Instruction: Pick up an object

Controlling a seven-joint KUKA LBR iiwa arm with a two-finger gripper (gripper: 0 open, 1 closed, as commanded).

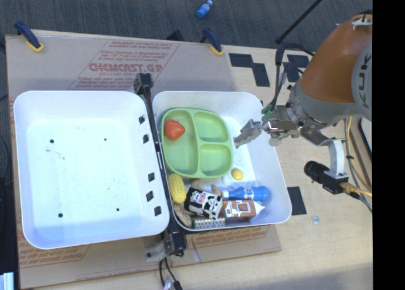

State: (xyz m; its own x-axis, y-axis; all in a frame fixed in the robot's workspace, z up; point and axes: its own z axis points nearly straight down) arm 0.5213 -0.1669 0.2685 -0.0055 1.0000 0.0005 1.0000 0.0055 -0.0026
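- Because the gripper [243, 135] hangs above the right bin [273, 184] with nothing visibly between its jaws, whose spread I cannot tell, a straight descent may strike the green divided plate's [196, 146] rim just beside them.
- The small yellow ball [236, 173] just below the jaws could roll away.

I see two bins [82, 162] of smooth white plastic, slightly glossy. The green tray [199, 149] looks like matt plastic. Brown printed cardboard [126, 64] lies underneath. The arm's orange band [338, 61] shines like polished plastic.
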